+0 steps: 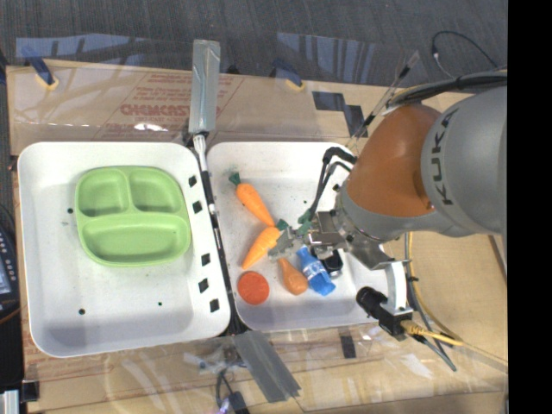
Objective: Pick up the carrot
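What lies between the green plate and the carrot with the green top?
In the camera view, between the green plate and the carrot run the two bins' adjoining rims, with black clips on them.

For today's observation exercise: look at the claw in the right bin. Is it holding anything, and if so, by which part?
It cannot be told. The claw sits at the middle carrot, near its upper end, but no grip is visible.

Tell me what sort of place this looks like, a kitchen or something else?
Probably a robot lab or test bench, not a kitchen. Two white bins sit taped to cardboard, a grey and orange robot arm reaches over toy carrots, and loose cables trail along the bench.
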Robot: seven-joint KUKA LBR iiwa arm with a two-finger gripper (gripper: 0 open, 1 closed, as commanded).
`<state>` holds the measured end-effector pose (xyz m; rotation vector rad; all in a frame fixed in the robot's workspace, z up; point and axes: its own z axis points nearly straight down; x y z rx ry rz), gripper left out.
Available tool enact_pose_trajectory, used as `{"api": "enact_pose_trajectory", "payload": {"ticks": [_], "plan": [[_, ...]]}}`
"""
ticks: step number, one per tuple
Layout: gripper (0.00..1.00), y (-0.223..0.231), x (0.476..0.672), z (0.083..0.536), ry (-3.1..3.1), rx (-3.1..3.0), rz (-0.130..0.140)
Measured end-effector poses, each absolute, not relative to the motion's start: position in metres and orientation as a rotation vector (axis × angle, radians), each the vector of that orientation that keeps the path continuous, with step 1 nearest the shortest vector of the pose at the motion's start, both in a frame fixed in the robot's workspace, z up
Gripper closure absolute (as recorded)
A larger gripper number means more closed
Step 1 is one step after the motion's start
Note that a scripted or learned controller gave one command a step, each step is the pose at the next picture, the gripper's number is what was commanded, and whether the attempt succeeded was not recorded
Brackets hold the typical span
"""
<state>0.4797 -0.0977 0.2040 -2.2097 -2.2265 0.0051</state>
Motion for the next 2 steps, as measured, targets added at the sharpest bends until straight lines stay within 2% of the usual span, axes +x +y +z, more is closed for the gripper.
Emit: {"api": "enact_pose_trajectory", "payload": {"ticks": [1,2], "plan": [[0.00,-0.097,0.517,0.091,-2.541,-1.845,0.001],[0.00,-0.146,0.513,0.092,-2.475,-1.935,0.001]]}}
